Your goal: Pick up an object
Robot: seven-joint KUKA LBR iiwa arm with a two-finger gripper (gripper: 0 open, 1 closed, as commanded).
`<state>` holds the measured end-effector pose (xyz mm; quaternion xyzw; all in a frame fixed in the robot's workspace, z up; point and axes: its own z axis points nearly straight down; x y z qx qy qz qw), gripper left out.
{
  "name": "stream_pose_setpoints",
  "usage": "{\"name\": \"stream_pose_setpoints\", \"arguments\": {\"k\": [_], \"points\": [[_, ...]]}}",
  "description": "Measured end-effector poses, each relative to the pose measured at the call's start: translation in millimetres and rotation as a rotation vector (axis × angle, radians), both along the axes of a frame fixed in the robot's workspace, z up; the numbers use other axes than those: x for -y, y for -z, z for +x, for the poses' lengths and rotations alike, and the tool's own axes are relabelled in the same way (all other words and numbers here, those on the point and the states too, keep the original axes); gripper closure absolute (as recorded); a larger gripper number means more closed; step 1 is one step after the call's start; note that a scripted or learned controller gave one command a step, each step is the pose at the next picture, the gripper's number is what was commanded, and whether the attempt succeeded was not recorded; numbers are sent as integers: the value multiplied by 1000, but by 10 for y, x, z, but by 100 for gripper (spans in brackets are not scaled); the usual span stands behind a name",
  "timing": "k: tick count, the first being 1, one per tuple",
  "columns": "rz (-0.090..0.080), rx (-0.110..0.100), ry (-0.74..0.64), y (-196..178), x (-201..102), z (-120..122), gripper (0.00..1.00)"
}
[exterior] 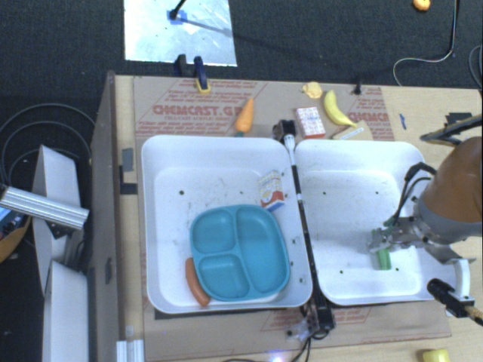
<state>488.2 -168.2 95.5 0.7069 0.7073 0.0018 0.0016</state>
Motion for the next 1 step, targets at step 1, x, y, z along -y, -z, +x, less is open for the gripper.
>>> {"name": "stream_pose_setpoints", "arguments": {"k": [1], "points": [[1,1,-8,-927,-958,-6,100]]}}
